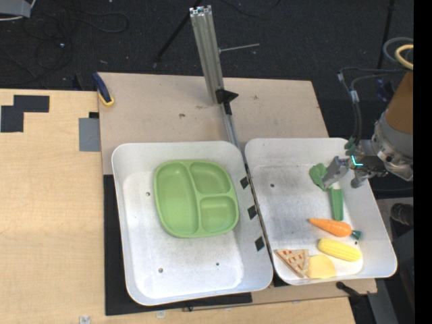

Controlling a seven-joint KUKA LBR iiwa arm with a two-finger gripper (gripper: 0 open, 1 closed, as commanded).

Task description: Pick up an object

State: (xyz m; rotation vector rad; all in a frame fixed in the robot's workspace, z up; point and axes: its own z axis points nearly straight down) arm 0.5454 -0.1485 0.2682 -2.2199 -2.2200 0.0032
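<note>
My gripper (348, 173) hangs over the right bin (283, 181) near its far right side, fingers spread and nothing between them. Directly under and beside it lies a green vegetable (335, 201) with a leafy head towards the left and a long stem pointing to the front. In front of that lie an orange carrot (331, 227), a yellow corn cob (339, 250), a pizza slice (292, 260) and a pale yellow piece (322, 267), all grouped in the bin's front right corner.
The left bin (135, 248) holds a green divided plate (196, 198). A metal post (208, 52) rises behind the bins at the centre. Black clips (251, 211) sit along the rim between the bins. A wooden bench surface lies to the left.
</note>
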